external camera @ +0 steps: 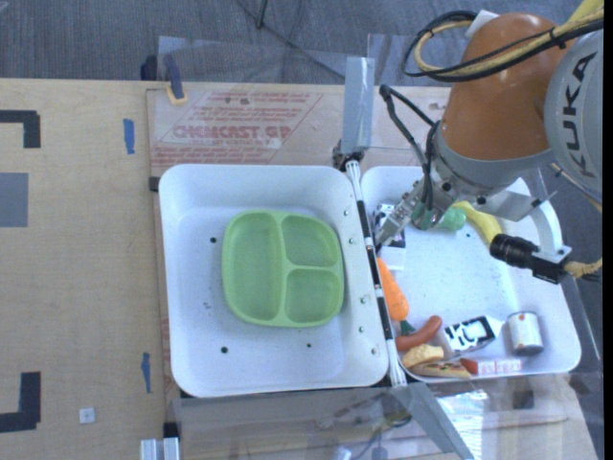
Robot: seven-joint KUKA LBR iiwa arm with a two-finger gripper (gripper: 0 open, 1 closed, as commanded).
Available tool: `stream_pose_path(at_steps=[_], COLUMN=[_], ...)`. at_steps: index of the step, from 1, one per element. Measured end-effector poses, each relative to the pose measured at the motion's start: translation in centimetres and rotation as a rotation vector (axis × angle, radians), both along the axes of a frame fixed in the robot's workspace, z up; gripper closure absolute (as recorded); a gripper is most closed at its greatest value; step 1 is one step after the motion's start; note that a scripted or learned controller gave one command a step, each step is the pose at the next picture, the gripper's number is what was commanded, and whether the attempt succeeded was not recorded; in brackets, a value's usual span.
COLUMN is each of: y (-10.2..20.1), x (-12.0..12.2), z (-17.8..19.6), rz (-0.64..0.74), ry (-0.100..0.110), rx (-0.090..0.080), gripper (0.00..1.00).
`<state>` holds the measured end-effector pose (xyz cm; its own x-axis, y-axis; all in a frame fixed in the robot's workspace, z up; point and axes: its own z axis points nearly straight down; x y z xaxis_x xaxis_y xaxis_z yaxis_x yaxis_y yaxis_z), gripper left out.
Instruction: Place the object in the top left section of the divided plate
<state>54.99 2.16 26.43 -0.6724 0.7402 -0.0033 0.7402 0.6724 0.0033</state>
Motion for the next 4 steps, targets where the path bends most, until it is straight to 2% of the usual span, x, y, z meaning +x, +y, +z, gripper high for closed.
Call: stream_pose_path(at_steps=[1,2,3,4], y=[2.9,4.3,1.9,3.7], x=[-3.3,-5.4,1.8,2.1], z=[-4.3,-4.3,-7.9,-7.9], rz=[0.080,0.219,0.311,0.397], ry=[0.004,0.005,-0.001,-0.002], rx=[0.001,0.001,-0.001,-0.001], gripper=[1.00,1.00,1.00,1.00])
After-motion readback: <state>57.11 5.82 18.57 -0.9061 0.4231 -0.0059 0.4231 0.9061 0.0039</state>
